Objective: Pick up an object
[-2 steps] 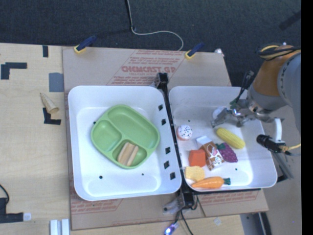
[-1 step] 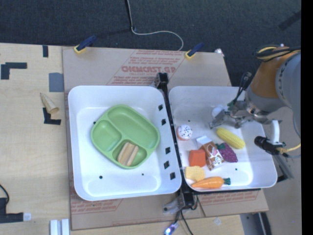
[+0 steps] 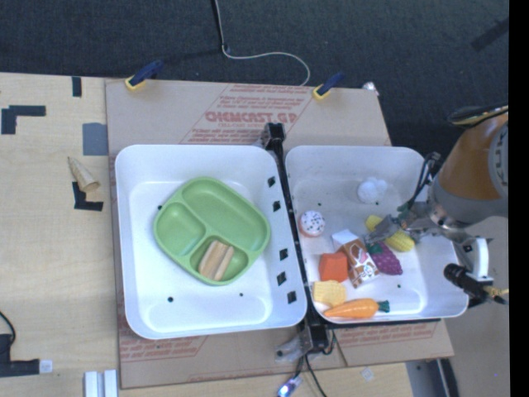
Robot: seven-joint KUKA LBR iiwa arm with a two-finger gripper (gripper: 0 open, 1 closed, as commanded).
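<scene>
From my remote station, left to right: a cardboard sheet (image 3: 248,114) lies on the bench under 2 white bins. The left bin (image 3: 136,222), at centre left of the frame, holds a green divided plate (image 3: 211,226), tilted, with a tan bread-like piece (image 3: 216,259) in its lower compartment.

The right bin (image 3: 347,160) carries the clutter, gathered in its lower half. A small round white toy with dots (image 3: 312,222) sits near the bin's left wall. Below it lie an orange block (image 3: 334,265), a yellow waffle-like piece (image 3: 330,293) and a toy carrot (image 3: 354,308) along the bottom edge. Just right of the orange block stands a small printed carton (image 3: 361,264), touching a purple grape cluster (image 3: 387,260). A pale white object (image 3: 372,190) rests apart in the upper part of the bin.

The gripper (image 3: 387,228) reaches in from the right edge, low over a yellow item (image 3: 400,240) and the grapes. I cannot tell from here whether it has anything in its grasp. The grey arm (image 3: 471,180) fills the right centre.
</scene>
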